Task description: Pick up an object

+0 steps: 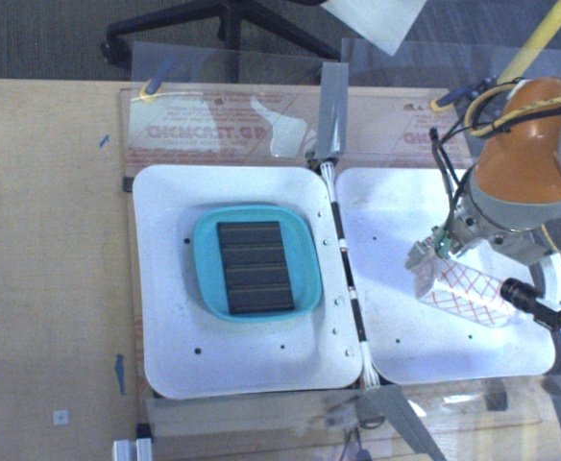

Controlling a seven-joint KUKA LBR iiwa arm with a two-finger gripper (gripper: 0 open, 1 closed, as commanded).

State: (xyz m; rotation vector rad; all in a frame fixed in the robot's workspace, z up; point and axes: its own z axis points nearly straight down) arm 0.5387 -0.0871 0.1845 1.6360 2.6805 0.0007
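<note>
A teal dish (256, 262) with a dark ridged insert lies flat in the middle of the left bin (165, 353). In the right bin (386, 209), a white cloth with a red lattice pattern (468, 294) lies toward the right side. My gripper (432, 254) hangs at the cloth's left end, low over it, below the orange wrist band (523, 157). The arm hides the cloth's upper edge, and whether the gripper touches the cloth is not clear.
A metal divider (343, 267) runs between the two bins. A black cylindrical part (523, 298) sticks out by the cloth's right end. Cables (453, 176) loop beside the arm. A clear plastic sheet (223, 128) lies behind the bins, and wooden bench (45, 257) stretches left.
</note>
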